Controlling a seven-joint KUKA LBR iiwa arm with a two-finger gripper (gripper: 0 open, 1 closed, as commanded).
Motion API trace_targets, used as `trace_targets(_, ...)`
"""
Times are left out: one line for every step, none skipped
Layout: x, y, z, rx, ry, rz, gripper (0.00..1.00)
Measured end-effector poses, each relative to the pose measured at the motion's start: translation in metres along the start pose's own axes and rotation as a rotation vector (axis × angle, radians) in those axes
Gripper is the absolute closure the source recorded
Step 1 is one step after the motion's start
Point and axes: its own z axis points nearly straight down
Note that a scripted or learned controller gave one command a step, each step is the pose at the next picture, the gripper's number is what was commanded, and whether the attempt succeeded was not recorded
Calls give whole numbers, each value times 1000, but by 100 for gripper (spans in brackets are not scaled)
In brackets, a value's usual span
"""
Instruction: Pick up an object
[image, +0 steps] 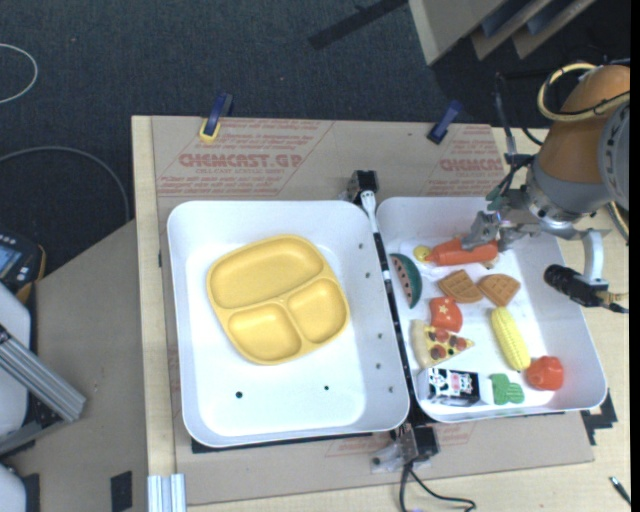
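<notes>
Jaws (492, 232) hanging low over the right bin (590, 350), just above the carrot (463, 251) lying at that bin's far end; spread or pressed together, cannot tell. Waffle (459, 285), corn (510, 338) and tomato (545, 373) resting nearer in the same bin. Yellow divided plate (276, 298) sitting in the left bin (200, 390).

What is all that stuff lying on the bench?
Divided plate: 1, yellow, left bin.
Carrot: 1, orange, right bin, far end, at the gripper.
Watermelon slice: 1, red-green, right bin, left edge.
Waffles: 2, brown, middle.
Strawberry: 1, red.
Pizza slice: 1, yellow.
Corn cob: 1, yellow.
Tomato: 1, red, near corner.
Green piece: 1.
Black-white box: 1.
Clamps: 2, blue, far edge.
Gripper: 1, grey.
</notes>
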Motion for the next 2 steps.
trace_targets(-5, 10, -48, 9, -6, 4, 100)
trace_targets(-5, 12, -101, 8, -6, 4, 100)
